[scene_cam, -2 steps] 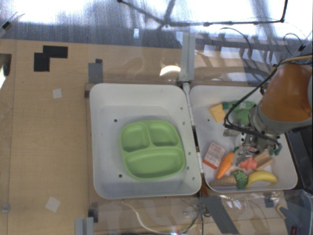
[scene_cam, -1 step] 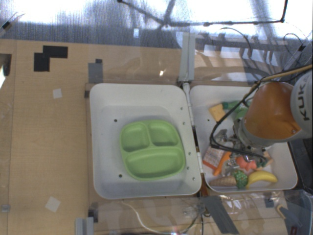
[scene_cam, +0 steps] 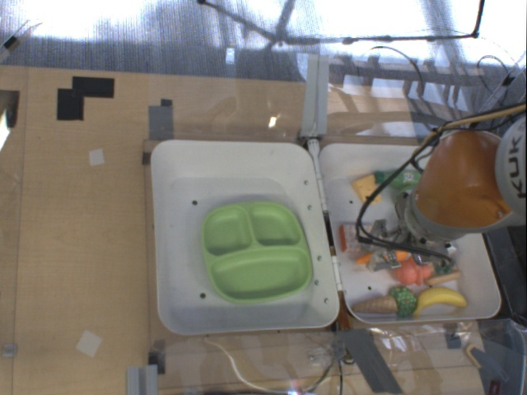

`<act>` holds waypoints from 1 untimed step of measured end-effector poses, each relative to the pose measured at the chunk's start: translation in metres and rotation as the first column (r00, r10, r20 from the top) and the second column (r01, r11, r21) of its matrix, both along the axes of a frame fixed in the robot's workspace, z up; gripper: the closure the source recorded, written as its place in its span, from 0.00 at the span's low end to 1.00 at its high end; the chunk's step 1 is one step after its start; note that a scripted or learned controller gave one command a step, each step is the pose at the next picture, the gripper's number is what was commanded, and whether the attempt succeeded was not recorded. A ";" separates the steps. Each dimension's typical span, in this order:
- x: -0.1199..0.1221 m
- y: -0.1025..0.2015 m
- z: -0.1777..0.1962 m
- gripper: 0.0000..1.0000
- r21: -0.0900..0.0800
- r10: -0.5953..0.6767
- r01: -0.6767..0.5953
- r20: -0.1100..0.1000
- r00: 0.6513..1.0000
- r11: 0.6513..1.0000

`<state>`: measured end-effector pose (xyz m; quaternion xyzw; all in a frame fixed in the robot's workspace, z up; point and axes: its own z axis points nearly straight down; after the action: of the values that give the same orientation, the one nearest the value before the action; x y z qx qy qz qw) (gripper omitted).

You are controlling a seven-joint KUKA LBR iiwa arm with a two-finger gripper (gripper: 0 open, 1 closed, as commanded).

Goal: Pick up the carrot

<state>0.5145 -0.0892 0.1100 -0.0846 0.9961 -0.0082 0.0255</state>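
The carrot [scene_cam: 363, 259] is a thin orange piece lying in the right bin [scene_cam: 486, 299], near its left side. Its orange shows on both sides of the gripper [scene_cam: 384, 257], which is down low right over the carrot's middle and hides that part. The grey arm with its orange band [scene_cam: 461, 179] reaches in from the right above the bin. I cannot see whether the carrot is gripped.
Around the carrot lie a banana [scene_cam: 440, 300], broccoli [scene_cam: 404, 301], a tan cone [scene_cam: 375, 305], a pink piece [scene_cam: 412, 274], a yellow wedge [scene_cam: 365, 188], a green item [scene_cam: 387, 178] and a small red piece [scene_cam: 342, 237]. The left bin [scene_cam: 177, 179] holds a green divided plate [scene_cam: 257, 249].
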 end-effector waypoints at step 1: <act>-0.002 0.100 0.078 1.00 0.012 0.199 -0.199 -0.037 0.979 0.980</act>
<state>0.5129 0.0106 0.1880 -0.1840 0.9829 0.0001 0.0077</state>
